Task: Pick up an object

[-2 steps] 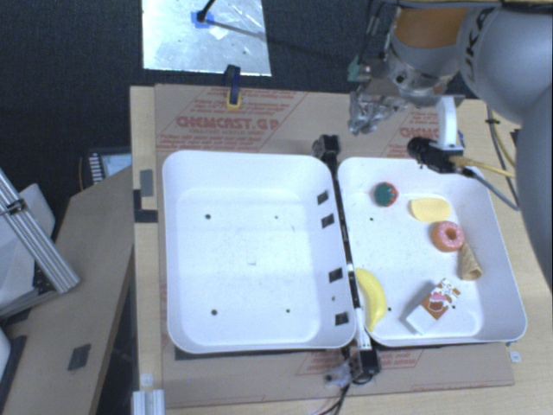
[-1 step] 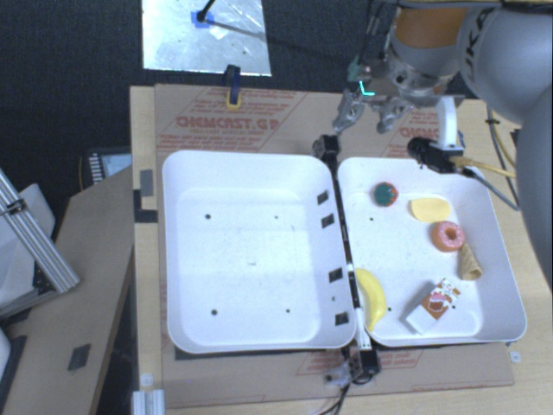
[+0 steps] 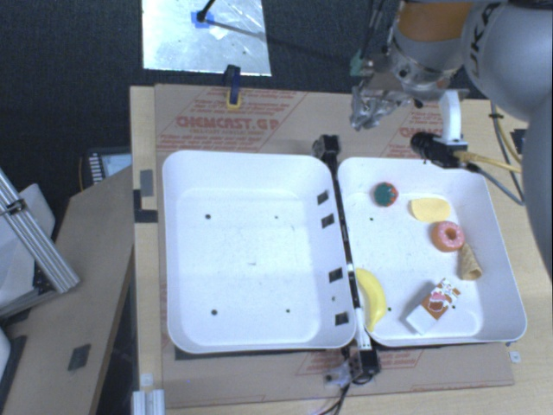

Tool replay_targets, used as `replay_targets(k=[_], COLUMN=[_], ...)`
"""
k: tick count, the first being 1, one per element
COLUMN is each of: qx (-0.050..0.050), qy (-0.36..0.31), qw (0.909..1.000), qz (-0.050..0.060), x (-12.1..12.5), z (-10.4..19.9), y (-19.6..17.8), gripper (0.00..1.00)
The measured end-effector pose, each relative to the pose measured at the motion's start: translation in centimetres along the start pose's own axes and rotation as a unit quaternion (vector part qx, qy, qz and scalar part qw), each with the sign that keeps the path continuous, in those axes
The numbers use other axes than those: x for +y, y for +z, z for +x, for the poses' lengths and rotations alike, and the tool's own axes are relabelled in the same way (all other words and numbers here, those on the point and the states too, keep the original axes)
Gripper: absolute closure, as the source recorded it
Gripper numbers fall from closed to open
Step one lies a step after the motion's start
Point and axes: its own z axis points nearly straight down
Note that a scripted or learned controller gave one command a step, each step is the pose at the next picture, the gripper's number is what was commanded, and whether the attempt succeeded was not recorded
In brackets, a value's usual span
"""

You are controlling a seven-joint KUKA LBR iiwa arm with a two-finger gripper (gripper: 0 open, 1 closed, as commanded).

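Observation:
My gripper (image 3: 373, 113) hangs high above the back edge of the right bin (image 3: 497, 258), with nothing seen between its fingers. In that bin lie a small red-and-green round thing (image 3: 384, 194), a pale yellow piece (image 3: 429, 208), a pink frosted doughnut (image 3: 448, 235), a tan cone (image 3: 469, 264), a yellow banana (image 3: 371, 297) by the left wall, and a small white-and-brown box (image 3: 435, 305) near the front. All of them rest well below and in front of the gripper.
The left bin (image 3: 186, 232) stands beside the right one, with black clips (image 3: 335, 223) along the shared wall. A shiny metal sheet (image 3: 206, 22) lies at the back, and a yellow-and-blue clamp (image 3: 232, 87) sits on the bench's rear edge.

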Motion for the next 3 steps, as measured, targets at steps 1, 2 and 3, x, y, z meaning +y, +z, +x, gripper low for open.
replay_targets(k=[1,2,3], qx=[0.003,0.002,0.002], qy=[0.010,0.014,0.012], qw=[0.9999,0.9999,0.9999], qz=[0.013,0.008,0.012], x=[-0.7,-0.3,-6.1], z=[10.5,9.8,13.7], y=[16.7,15.7,23.6], gripper=[1.00,0.00,0.00])
